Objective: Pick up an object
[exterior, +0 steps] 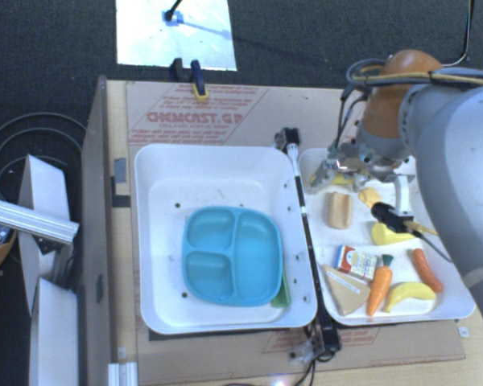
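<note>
My gripper [339,172] hangs over the far end of the right bin [465,300], just above a tan bread-like block [339,210]. Nothing can be seen held in it. Beside the gripper lies a small yellow piece [369,195], and nearer the front a yellow lemon-shaped toy [385,234]. At the front of this bin lie a red and white carton [355,261], a tan wedge [345,290], an orange carrot [378,288], a yellow banana [410,295] and a red-orange sausage shape [427,270].
The left bin [165,183] holds a blue divided plate [229,255] with a green item [282,293] poking out from under its right edge. The rims of the two bins meet along a dark strip [303,215]. The arm's grey body [455,159] overhangs the right bin's right side.
</note>
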Available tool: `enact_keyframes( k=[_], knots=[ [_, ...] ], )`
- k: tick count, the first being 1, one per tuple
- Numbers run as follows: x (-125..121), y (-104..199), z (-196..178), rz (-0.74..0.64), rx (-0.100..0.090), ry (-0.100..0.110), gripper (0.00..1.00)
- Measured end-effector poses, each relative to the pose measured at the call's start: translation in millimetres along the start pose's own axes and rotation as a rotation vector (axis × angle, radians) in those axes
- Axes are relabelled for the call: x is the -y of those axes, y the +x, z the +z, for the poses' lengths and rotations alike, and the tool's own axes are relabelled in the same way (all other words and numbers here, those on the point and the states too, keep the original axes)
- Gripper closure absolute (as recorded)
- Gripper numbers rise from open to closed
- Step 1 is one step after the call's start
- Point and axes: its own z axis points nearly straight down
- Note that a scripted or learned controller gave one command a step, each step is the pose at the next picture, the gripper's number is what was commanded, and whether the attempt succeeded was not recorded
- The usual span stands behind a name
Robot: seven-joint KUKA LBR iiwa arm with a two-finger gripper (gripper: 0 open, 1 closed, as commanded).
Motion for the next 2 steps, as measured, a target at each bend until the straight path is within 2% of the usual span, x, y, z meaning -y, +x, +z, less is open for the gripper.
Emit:
enact_keyframes(
  k=[1, 2],
  knots=[
    [35.8, 0.2, -0.5, 0.004, 0.002, -0.018, 0.0],
    [-0.5, 0.3, -0.4, 0.001, -0.001, 0.001, 0.0]
  ],
)
